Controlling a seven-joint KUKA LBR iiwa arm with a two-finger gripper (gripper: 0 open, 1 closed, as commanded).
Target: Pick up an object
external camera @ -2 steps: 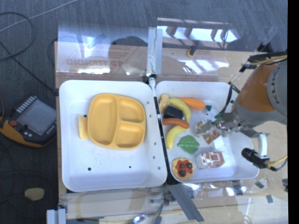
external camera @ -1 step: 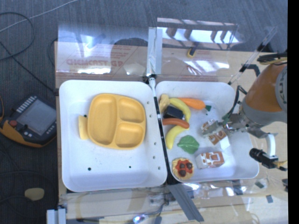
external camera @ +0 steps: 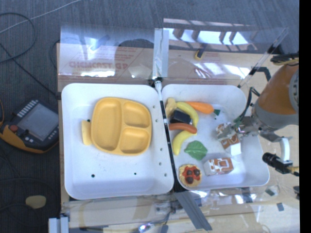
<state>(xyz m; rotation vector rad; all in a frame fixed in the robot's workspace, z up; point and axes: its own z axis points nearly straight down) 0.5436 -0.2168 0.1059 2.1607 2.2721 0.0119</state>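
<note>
A robotics lab: a worktop [external camera: 112, 64] with 2 white bins [external camera: 77, 178] behind clear plastic shields [external camera: 214, 38], a teach pendant [external camera: 30, 126] and loose cables [external camera: 29, 23] on grey carpet [external camera: 29, 57].

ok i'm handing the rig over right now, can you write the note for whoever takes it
Gripper: low over the right bin's right half, near a small brown-and-white item; grip state unclear.
Right bin holds: carrot, bananas, green leaf, small tart, toy vehicle.
Left bin: yellow divided plate.
Done: nothing visibly lifted.
Left: secure one object and raise it.
</note>
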